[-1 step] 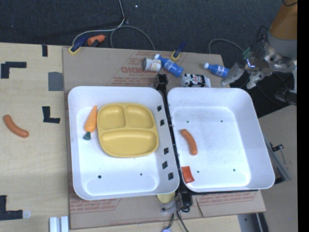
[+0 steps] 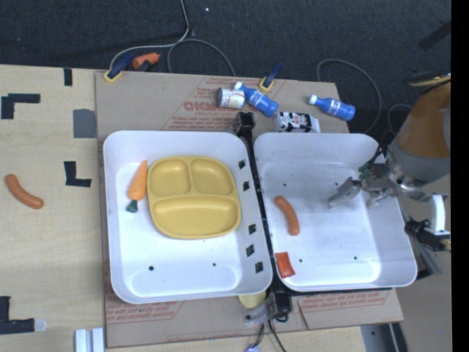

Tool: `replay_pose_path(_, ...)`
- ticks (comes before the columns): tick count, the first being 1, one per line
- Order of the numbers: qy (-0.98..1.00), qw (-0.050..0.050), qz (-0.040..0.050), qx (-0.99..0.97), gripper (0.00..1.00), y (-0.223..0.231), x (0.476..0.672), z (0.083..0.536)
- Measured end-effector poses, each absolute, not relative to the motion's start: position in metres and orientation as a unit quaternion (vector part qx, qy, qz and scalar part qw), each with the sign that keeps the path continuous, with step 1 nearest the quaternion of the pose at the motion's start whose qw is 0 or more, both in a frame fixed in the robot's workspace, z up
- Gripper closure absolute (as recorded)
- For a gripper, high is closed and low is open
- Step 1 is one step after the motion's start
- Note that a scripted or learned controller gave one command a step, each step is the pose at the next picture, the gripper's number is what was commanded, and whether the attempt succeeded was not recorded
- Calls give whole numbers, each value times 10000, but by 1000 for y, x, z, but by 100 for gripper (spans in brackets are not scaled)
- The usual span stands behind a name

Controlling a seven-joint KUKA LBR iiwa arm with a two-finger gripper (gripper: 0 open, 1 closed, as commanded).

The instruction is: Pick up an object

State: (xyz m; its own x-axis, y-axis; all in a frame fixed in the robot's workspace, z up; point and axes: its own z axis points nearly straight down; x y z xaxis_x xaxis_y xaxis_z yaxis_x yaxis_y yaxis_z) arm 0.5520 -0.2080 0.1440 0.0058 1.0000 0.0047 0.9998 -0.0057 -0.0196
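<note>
My gripper (image 2: 360,195) hangs over the right side of the right bin (image 2: 344,270), open, with nothing between its fingers. An orange sausage (image 2: 286,215) lies on the bin floor well to the gripper's left, apart from it. A small red block (image 2: 284,264) rests at that bin's front left corner. In the left bin (image 2: 176,277), a yellow divided plate (image 2: 194,196) lies with a toy carrot (image 2: 137,181) beside its left edge.
Behind the bins lie two blue bottles (image 2: 261,100) (image 2: 333,108), a white canister (image 2: 231,97) and a black-and-white packet (image 2: 297,122). Another sausage (image 2: 23,191) lies on the bench at far left. An orange clamp (image 2: 145,60) and cables sit at the back.
</note>
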Motion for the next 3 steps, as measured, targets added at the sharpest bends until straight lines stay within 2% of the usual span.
replay_pose_path(1,-7088,32,5,-7054,0,-138,528,140)
replay_pose_path(2,-7077,-19,13,-7066,0,-106,539,84)
replay_pose_path(3,-7068,-38,-1,-7074,100,-108,541,97)
